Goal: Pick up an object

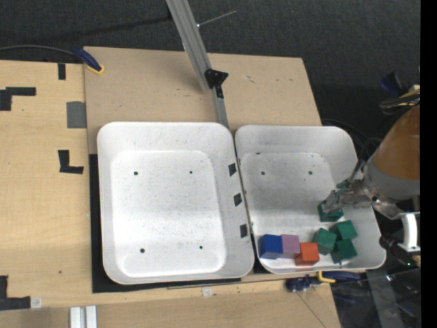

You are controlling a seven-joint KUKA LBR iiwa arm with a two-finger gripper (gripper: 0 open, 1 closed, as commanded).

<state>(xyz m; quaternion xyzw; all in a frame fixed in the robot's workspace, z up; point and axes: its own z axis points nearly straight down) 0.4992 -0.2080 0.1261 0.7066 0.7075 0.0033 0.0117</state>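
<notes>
**Ana:** Pincer (336, 200) first: it sits low in the right bin (287, 137), near the right wall, directly above a green block (330, 212). Whether it is spread or closed I cannot tell; the metal tip is small and blurred against the block.

**Ben:** So nothing lifted?

**Ana:** I would judge not. The green block looks to be lying on the bin floor, touching or just under the tip. Every other piece also rests on the floor: a blue block (271, 245), a lilac block (290, 244) and an orange block (308, 253) in a row along the near wall, with more green blocks (339, 240) clustered beside them. The grasp and the lift both seem left to do.

**Ben:** And the arm?

**Ana:** It reaches in from the right, the orange band (403, 149) above the wrist hanging over the bin's right rim, wrist angled down and leftward toward the block. The left bin (109, 142) is well apart from it on the desk (259, 87).
</notes>
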